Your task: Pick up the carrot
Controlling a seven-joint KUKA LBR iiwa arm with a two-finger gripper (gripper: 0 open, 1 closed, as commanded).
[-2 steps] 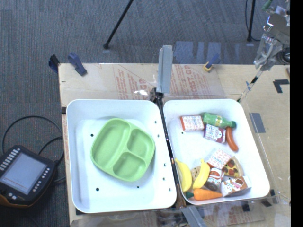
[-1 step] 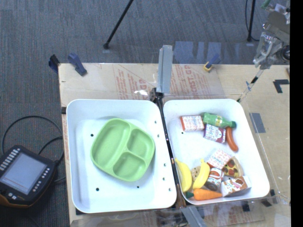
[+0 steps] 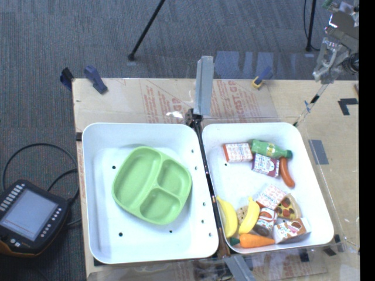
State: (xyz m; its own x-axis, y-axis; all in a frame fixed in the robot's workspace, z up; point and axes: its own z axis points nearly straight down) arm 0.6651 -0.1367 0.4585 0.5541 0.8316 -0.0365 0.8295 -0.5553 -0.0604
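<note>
The carrot (image 3: pixel 256 240) is orange with a green top and lies flat along the front wall of the right bin (image 3: pixel 310 157), its green end pointing left. It touches a banana (image 3: pixel 250 215) and a small carton (image 3: pixel 265 222) just behind it. My gripper (image 3: pixel 324 69) hangs high at the upper right, above the bench's back corner and outside both bins, far from the carrot. Nothing shows in it.
The right bin also holds a second banana (image 3: pixel 228 216), a green bottle (image 3: pixel 270 148), a sausage (image 3: pixel 286 172), a pizza slice (image 3: pixel 289 206) and several small cartons. A green divided plate (image 3: pixel 152 184) lies in the left bin (image 3: pixel 94 157). A teach pendant (image 3: pixel 26 215) sits off the bench at left.
</note>
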